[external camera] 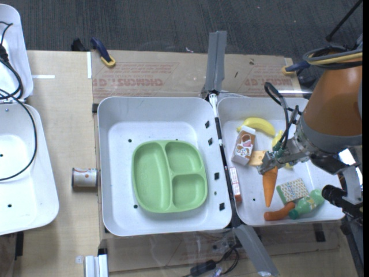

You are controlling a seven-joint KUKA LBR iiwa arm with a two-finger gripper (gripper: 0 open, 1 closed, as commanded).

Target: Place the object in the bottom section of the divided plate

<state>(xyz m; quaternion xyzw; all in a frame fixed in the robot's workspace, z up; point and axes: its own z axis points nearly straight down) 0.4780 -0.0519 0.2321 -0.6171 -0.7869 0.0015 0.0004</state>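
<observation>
Camera view from above takes in a bench with two shallow white bins side by side. Inside the left bin (109, 154) sits a light green divided plate (170, 176) with three sections: one long section along its left side and two smaller ones on its right, one above the other. All three sections look bare.

Crowded into the right bin (245, 212) are toy foods. A yellow banana (259, 125) lies near the top. Just below and to its left stands a small carton (244, 145) printed in white and brown. An orange carrot (269, 187) points down the middle of the bin. Lower down lies a reddish sausage-shaped piece (279, 213), touching a green bottle-like object (307, 204). A speckled square block (293, 188) rests between the carrot and the green object.

Reaching in from the right, the grey arm with its orange band (337, 100) hangs over the right bin. Its gripper (270, 165) is low over the top end of the carrot, beside a small tan piece (257, 157). Whether the gripper is open, closed, or holding anything cannot be told from this angle.

On the bench left of the bins lies a small can (85, 178) on its side.
</observation>
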